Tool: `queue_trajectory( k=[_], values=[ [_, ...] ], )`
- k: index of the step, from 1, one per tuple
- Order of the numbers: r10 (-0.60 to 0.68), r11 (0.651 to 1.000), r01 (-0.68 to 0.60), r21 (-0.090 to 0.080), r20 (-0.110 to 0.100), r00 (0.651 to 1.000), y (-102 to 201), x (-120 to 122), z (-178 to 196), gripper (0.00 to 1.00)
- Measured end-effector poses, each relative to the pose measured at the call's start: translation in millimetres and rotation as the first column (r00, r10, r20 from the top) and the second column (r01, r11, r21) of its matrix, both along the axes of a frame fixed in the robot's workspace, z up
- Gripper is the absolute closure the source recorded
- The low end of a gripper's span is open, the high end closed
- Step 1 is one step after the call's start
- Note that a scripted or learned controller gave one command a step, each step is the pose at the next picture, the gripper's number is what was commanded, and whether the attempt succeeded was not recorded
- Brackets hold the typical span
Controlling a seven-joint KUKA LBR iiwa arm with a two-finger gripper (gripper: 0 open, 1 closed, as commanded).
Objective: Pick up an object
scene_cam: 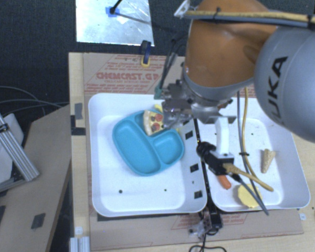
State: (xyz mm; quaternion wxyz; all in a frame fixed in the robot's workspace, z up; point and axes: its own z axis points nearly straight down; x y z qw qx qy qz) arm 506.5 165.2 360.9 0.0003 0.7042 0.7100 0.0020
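Hovering low over the left bin (pixel 102 193), the gripper (pixel 170 115) sits at the upper right corner of the blue divided plate (pixel 142 151). It is directly beside a small pizza slice (pixel 154 122) lying at that corner. The wrist housing masks the tip, so I cannot tell whether the gripper is open or closed, and nothing can be confirmed as held.

Finding: the pizza slice is judged to be the likely target, being the nearest loose item. It appears to rest against or over the plate's raised rim, though which of the two cannot be resolved. The right bin (pixel 296 193) holds a cone (pixel 266 160), a small orange piece (pixel 225 181) and a yellow piece (pixel 247 196), all well apart from the gripper.

Recommendations for the step in hand:
- Centre the gripper over the slice's middle and not over its tip, so the closing motion meets both long edges evenly.
- Descend only until the slice is bracketed. Going lower risks pressing on the plate rim and tipping or dragging the plate.
- Close along the slice's narrow dimension, since a flat wedge may squirt sideways if gripped along its length.
- Lift straight up and confirm the plate stays down in the bin.

Risk noted: the slice is thin and may sit partly on a slope, so a grasp that closes on nothing is a real possibility.
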Motion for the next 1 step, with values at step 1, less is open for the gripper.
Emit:
queue_trajectory(
  k=[1],
  values=[
    [-0.004, 1.0, 0.004, 0.003, 0.01, 1.0, -13.6, -19.7, 97.3, 1.0]
  ],
)
